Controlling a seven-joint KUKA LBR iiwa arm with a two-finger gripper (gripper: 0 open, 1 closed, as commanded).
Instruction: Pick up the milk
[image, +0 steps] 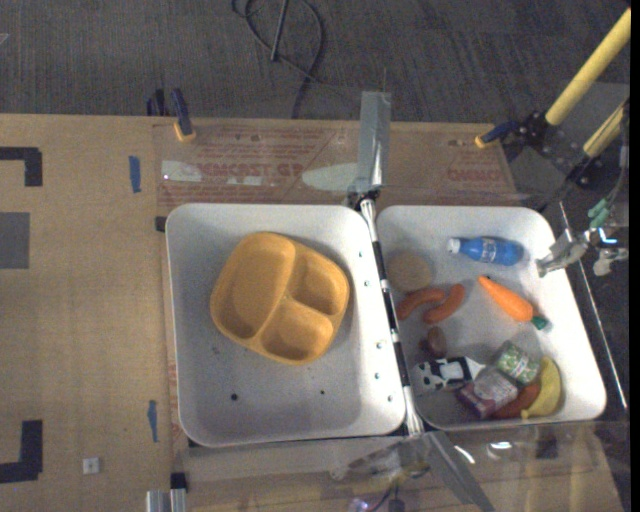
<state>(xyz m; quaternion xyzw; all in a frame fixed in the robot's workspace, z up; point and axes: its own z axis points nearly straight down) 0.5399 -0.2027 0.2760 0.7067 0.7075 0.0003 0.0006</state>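
While nothing has been lifted yet, we see two shallow white bins side by side on a tan bench (80, 300), viewed from above at a slant. The left bin (200, 400) holds a yellow divided plate (280, 297) w/ three compartments. The right bin (570, 330) holds the clutter: a blue-labelled water bottle (487, 250) near the far wall, a round brownish item (410, 270), two sausages (432, 302), an orange carrot (508, 299), and in the near right corner a banana (548, 390) beside a green-topped item (517, 361) and a crinkly wrapped packet (485, 392). The milk (446, 373) is a small carton w/ black-and-white cow patches, lying on its side near the right bin's front-left corner, just beside the wall dividing the bins and touching or nearly touching the wrapped packet. Its long axis runs approx left-right across the view. At the right edge, level w/ the bottle, we see what looks like the pincer (580, 248), small and pale, outside the bin's right wall; we cannot tell whether it is apart or together, and nothing shows in it. From there the milk lies diagonally away, toward the view's lower left, across the bin. In our judgement, the reach has to cross over the carrot and sausages, then come down w/ the grip set across the carton's short side.
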